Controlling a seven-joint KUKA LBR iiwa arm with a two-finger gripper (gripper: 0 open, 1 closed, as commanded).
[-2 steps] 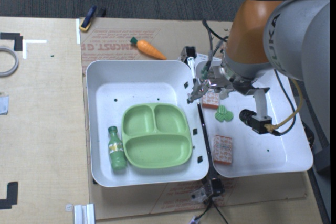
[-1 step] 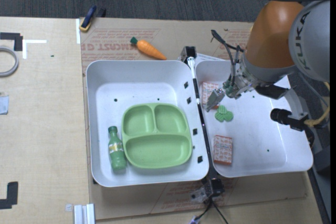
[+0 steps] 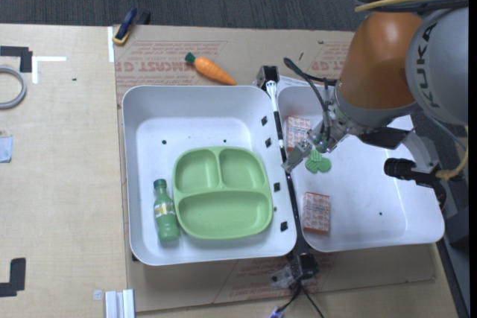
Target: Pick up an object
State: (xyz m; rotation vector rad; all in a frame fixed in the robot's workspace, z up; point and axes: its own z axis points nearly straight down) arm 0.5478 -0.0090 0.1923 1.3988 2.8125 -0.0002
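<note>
Nearest the lens, a red-and-white packet (image 3: 316, 211) lies flat by the front-left corner of the right bin (image 3: 417, 227), long axis running front to back. Just behind it, a small green object (image 3: 320, 163) sits directly under the tool (image 3: 319, 144), touching or nearly so. Whether the tool is parted or closed cannot be told. A second packet (image 3: 297, 132) lies beside the bin's left wall, just left of the tool.

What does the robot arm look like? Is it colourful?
A bit! The arm is chunky, round and grey, with "KUKA" in dark letters and a big shiny orange band. A yellow cable and black ones run over it. Its small gripper is grey metal.
</note>
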